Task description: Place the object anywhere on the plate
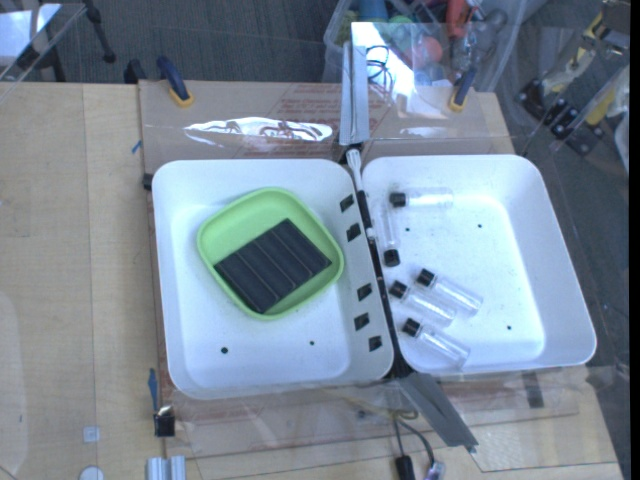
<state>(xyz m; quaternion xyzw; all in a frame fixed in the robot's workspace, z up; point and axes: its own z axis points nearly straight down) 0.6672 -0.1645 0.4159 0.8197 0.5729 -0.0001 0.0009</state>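
A light green square plate [222,220] lies tilted like a diamond in the left white bin [210,343]. On the plate rests a dark grey ridged rectangular slab [272,264], covering most of its middle. Several clear vials with black caps lie in the right white bin [515,258]: one near the back [420,200], one along the left wall [386,236], and a few close together near the front left [440,293].
A row of black clips [362,290] runs along the wall between the two bins. Behind the bins stand a clear upright panel [352,78] and a clear box of colourful items [440,13]. Wooden benchtop [70,268] stretches left.
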